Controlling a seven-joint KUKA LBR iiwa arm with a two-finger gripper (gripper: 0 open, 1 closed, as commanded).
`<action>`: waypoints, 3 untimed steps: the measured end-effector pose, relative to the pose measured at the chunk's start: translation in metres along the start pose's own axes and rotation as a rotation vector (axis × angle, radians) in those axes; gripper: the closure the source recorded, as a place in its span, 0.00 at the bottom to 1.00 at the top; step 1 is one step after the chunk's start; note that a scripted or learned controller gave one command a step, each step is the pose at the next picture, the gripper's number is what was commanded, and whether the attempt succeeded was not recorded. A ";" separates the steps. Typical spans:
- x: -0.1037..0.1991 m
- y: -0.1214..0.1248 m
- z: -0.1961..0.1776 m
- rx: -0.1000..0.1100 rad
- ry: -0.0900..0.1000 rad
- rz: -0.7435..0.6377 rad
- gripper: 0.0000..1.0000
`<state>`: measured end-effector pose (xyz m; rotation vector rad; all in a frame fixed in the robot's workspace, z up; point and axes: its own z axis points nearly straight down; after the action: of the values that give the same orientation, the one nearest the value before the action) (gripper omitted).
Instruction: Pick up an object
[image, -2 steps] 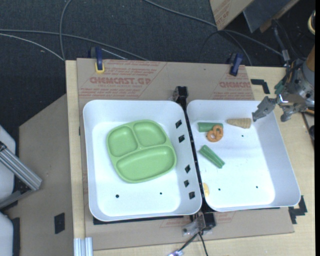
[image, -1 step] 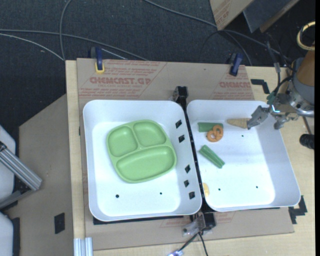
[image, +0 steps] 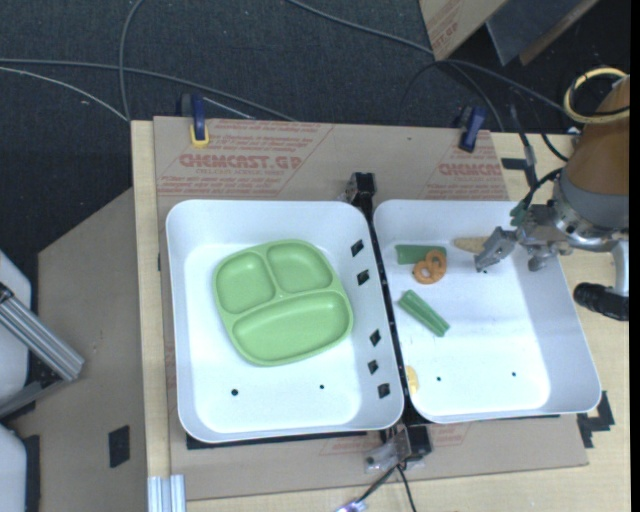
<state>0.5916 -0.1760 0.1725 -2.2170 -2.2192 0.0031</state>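
Pretzel (image: 432, 267) lies in the right bin (image: 540, 380) between two green sticks (one (image: 424, 312) nearer), while the gripper (image: 514, 253) hovers apart, fingers spread, grasping nothing.

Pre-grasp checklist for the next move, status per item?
1. Targets in right bin: ok, two green sticks and an orange ring.
2. Claw free of load: ok, nothing between its fingers.
3. Claw open: ok, fingers spread.
4. Claw over a target: not ok, it sits right of the ring.
5. Targets apart: not ok, ring touches upper stick.
6. Green plate out of the way: ok, in left bin.
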 end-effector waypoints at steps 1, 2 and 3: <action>0.001 -0.004 0.062 0.000 0.000 0.001 0.00; 0.000 -0.002 0.048 -0.006 -0.001 0.001 1.00; 0.002 -0.007 0.003 -0.008 -0.003 0.000 1.00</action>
<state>0.5844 -0.1744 0.1696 -2.2230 -2.2243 -0.0032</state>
